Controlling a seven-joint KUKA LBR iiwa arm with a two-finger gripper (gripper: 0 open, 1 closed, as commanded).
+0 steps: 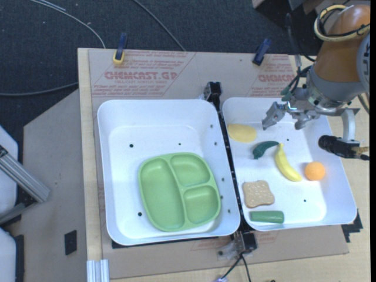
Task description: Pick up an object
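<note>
My gripper (285, 121) hangs over the back of the right bin (335, 213), its two fingers spread open with nothing between them. Below it in the bin lie a pale yellow oval piece (242, 133), a dark green curved piece (265, 148), a yellow banana (288, 164) and a small orange ball (315, 171). Nearer the front are a slice of bread (258, 194) and a green cucumber-like stick (267, 217). The gripper touches none of them; the yellow oval piece is closest, just to its lower left.
The left bin (117, 134) holds a green divided plate (179, 190). A black clamp (212, 91) sits at the back where the two bins meet. Blue clips (261, 50) hold the cardboard base at its far edge.
</note>
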